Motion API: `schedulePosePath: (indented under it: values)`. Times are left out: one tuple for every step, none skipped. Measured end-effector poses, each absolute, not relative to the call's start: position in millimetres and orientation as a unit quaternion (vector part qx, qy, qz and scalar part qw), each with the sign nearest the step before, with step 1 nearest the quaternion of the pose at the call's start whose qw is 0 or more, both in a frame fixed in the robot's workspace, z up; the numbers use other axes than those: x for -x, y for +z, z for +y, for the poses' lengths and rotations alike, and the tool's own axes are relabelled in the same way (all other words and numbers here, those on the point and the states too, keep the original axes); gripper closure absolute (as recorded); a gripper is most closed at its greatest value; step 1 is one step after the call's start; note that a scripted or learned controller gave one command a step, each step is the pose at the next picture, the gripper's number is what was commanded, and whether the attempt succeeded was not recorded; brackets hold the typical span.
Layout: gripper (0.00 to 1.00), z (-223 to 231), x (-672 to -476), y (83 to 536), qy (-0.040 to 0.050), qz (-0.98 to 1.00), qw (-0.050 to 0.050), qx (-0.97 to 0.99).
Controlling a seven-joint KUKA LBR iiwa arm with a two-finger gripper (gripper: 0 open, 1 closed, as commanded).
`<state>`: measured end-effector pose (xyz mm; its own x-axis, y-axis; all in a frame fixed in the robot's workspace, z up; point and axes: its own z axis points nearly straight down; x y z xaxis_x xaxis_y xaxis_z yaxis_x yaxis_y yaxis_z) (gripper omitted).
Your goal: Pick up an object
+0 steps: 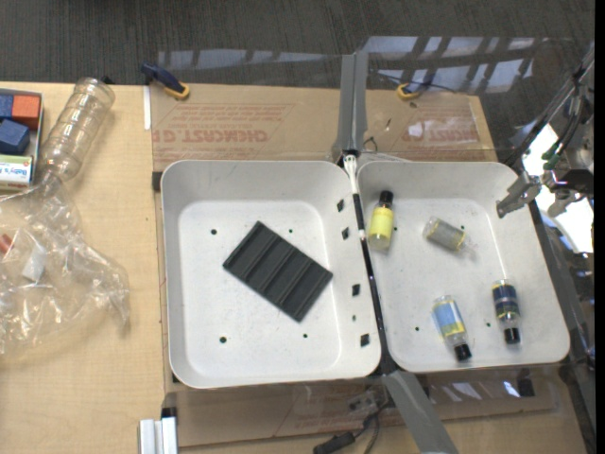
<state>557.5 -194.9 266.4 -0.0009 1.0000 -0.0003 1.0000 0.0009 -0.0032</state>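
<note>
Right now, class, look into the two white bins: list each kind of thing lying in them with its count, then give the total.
Small bottles, right bin: 4 (yellow bottle, clear bottle, blue-and-yellow bottle, dark blue bottle)
Dark ribbed panel, left bin: 1
Total: 5

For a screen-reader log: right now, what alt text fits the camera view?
Two shallow white bins sit side by side: the left bin holds a dark ribbed panel, the right bin a yellow bottle, a small clear jar and two dark-capped bottles. The pincer hangs at its right rim.
</note>
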Motion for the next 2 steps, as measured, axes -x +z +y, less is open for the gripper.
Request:
schedulePosePath:
  values:
    - [0.00,-188.3,-497.9,138.3,0.0008,-0.722,0.002,0.692]
    - [1.00,-188.8,-498.4,147.2,0.0007,-0.721,0.001,0.693]
